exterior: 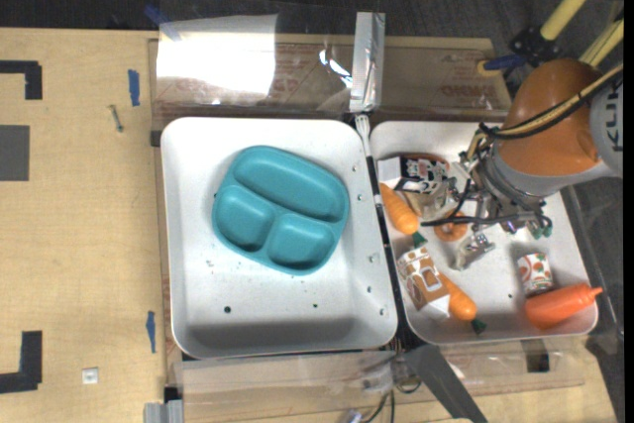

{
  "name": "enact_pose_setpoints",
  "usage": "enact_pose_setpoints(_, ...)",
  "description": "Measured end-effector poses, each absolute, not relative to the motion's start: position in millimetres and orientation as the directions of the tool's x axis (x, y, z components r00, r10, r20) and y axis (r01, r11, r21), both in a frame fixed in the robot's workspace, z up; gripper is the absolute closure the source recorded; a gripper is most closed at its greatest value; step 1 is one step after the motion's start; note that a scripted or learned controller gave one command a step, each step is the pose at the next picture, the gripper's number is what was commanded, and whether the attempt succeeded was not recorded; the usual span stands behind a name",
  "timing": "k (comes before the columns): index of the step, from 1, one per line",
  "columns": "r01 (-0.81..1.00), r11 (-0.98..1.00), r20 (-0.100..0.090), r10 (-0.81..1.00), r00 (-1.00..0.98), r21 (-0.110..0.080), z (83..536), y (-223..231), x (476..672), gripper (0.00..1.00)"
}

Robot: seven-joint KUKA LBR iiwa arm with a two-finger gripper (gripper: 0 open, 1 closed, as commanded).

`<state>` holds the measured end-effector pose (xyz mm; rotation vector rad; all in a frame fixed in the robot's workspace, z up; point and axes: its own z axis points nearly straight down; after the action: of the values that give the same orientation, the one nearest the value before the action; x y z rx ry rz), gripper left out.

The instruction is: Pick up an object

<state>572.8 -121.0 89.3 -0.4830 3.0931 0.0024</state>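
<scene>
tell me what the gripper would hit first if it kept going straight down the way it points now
The gripper points down into the right bin. Most likely it would first meet the small grey-white item lying just beneath it, beside a carrot, though depth is hard to judge from this slanted view.

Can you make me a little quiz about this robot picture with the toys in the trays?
1. True or false: the teal plate lies in the left bin.
2. Which bin is the gripper over? A) the left bin B) the right bin C) neither bin
3. Fill in the missing word: the big carrot in the right bin's near right corner is ____ in colour.

Key:
1. True.
2. B. The arm reaches in from the right and the gripper hangs over the toys in the right bin.
3. Orange.
</scene>
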Motion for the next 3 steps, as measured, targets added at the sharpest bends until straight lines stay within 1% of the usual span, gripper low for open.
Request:
enact_pose_setpoints(1,-0.304,0.953,-0.024,-0.304,-0.952,-0.008,103.4,-122.0,577.2,1.00)
enact_pose_setpoints(2,-0.312,0.950,-0.017,-0.312,-0.950,-0.005,203.9,-81.2,645.5,1.00)
enact_pose_setpoints(3,-0.267,0.964,-0.013,-0.267,-0.964,-0.002,225.5,-47.5,647.2,1.00)
